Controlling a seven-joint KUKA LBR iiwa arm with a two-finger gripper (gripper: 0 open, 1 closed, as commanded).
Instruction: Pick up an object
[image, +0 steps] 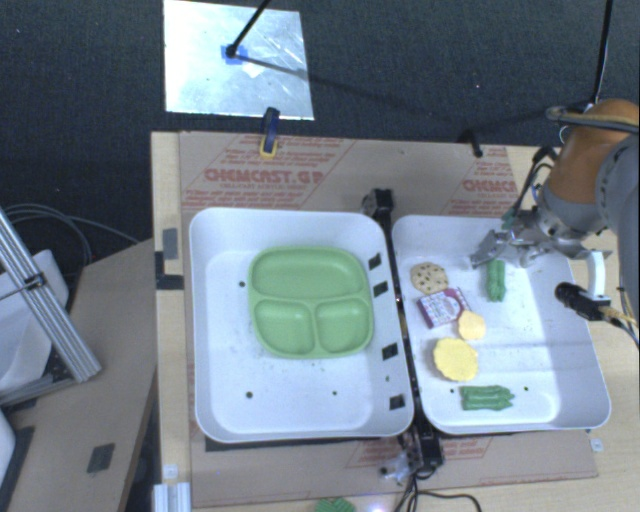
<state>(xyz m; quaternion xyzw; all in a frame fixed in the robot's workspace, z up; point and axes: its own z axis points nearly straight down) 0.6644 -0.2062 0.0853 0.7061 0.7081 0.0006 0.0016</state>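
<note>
1. White plastic sets the stage: two shallow bins side by side on the bench, the left bin (215, 400) and the right bin (570, 400), joined along a dark hinge strip.
2. Over in the left bin sits a green divided tray (308, 300), flat, three compartments, roughly central.
3. The right bin carries the small toy foods: a speckled cookie (428, 276) up near the left wall, a purple-and-white packet (441, 307) just below it.
4. Beside the packet lies a small yellow piece (471, 326), and a larger yellow piece (455, 359) sits just under that one, the two nearly touching.
5. Down near the front wall, a green bean-like piece (487, 398) lies on its side.
6. Up top, a second green piece (495, 280) lies lengthwise, pointing toward the back wall.
7. And there's the arm, coming in from the right, orange band above the wrist, with the gripper (500, 250) low over the back of the right bin, right at the top end of that second green piece.
8. Are the fingers spread or closed? Cannot tell from this angle, and nothing is visibly clamped between them.
</note>
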